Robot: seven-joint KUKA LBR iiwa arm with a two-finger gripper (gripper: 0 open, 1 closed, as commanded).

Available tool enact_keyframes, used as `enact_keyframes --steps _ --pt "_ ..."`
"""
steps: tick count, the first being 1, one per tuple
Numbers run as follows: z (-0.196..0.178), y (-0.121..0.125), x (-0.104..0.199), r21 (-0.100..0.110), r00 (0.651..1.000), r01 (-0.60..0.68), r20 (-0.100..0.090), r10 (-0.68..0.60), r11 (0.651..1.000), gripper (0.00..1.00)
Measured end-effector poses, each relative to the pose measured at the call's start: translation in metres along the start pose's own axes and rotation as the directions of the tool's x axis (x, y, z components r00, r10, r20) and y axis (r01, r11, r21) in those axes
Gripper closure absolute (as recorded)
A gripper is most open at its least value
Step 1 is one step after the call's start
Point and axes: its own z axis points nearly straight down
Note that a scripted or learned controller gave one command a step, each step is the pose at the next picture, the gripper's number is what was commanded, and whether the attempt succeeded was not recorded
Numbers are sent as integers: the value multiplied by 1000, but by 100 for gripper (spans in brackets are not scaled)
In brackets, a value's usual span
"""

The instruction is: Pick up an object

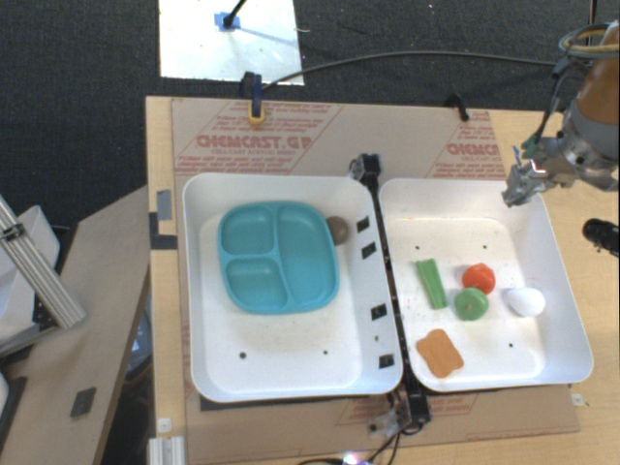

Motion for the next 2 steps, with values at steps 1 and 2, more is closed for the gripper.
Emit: enact_keyframes --steps 1,2 --pt "-6 -9 54 4 1000 3 -3 -3 1000 100" --pt "-8 -31 100 6 1000 3 -3 -3 1000 100"
